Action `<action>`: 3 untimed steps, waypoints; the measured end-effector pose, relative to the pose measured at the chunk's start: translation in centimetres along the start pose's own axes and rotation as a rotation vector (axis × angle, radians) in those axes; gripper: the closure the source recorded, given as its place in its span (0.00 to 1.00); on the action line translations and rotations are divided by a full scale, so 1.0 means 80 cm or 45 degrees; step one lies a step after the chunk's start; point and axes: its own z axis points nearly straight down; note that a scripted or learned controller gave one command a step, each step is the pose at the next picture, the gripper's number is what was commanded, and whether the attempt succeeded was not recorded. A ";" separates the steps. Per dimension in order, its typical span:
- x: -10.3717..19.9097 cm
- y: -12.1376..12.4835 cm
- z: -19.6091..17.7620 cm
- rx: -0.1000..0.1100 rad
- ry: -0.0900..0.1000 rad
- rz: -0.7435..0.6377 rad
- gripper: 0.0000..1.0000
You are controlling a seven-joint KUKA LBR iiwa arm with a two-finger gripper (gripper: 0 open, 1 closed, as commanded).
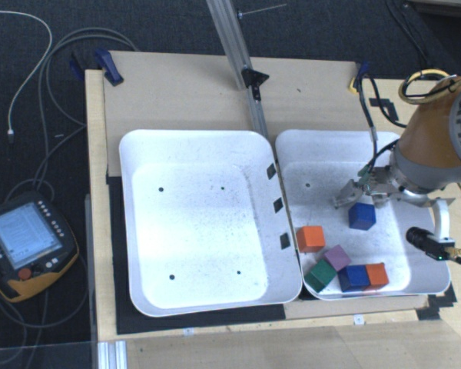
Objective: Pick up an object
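Note:
My gripper (pixel 361 198) hangs over the middle of the right bin (pixel 315 152), its fingers spread apart. A blue cube (pixel 362 217) lies on the bin floor just in front of the fingertips, and I see no grip on it. Near the bin's front edge lie an orange cube (pixel 311 237), a purple block (pixel 337 257), a green block (pixel 320 274), a second blue block (pixel 353 277) and a second orange block (pixel 376 274). The arm's orange band (pixel 434 137) rises at the right.
The left bin (pixel 138 160) sits beside the right one, with black clips on the shared wall (pixel 278 204). A metal rail (pixel 234 41) slants in from the back. A black cable (pixel 373 110) runs along the arm.

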 end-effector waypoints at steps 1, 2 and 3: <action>0.016 -0.027 0.030 0.055 0.028 0.000 0.00; 0.015 -0.024 0.014 0.048 0.027 -0.001 1.00; 0.015 -0.024 0.015 0.049 0.027 -0.001 0.00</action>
